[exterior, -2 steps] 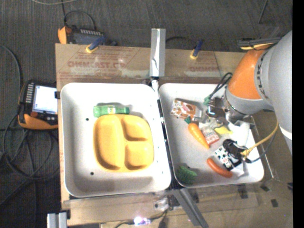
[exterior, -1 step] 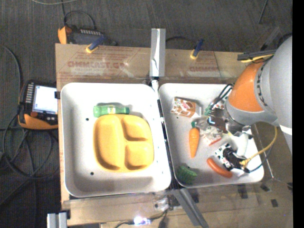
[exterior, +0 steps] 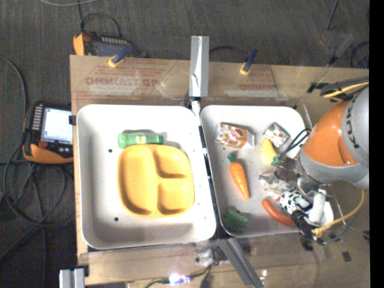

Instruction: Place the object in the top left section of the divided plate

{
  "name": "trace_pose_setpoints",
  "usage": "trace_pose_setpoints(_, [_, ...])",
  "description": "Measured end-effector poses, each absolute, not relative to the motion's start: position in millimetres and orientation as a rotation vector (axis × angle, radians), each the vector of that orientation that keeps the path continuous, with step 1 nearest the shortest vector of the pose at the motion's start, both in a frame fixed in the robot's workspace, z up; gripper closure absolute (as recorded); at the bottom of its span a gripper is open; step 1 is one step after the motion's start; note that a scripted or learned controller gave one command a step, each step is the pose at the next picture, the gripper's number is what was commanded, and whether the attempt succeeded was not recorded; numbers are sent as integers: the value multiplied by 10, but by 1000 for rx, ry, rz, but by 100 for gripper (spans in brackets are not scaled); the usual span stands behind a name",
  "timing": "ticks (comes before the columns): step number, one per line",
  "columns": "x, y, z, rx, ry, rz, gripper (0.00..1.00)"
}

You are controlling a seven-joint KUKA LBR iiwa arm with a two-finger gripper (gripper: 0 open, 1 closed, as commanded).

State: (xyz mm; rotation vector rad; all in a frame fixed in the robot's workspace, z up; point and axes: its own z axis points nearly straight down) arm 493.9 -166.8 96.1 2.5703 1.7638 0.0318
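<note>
Arm (exterior: 336, 146): reaching in from the right, wrist hanging over the right bin's (exterior: 255, 116) right side. Step, judged: picking, nothing yet carried.

Plate (exterior: 157, 180): lying in the left bin (exterior: 96, 161), sections bare; a green bottle (exterior: 140, 138) is lying just beyond it.

Gripper (exterior: 288, 182): hovering among carrot (exterior: 239, 177), sausage (exterior: 276, 212) and packets; jaw state cannot be told. Which item is the object is unclear.

Next move is calling for a firm grasp, then travel left to the far-left section.
</note>
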Motion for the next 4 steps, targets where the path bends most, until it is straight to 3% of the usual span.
trace_pose_setpoints(1, [6073, -1521, 955, 2649, 1653, 23, 100])
trace_pose_setpoints(2, [5589, -1488, 953, 2823, 1332, 30, 100])
trace_pose_setpoints(3, [4937, -1703, 957, 2593, 1729, 31, 100])
trace_pose_setpoints(4, [5700, -1788, 949, 2137, 2272, 8, 100])
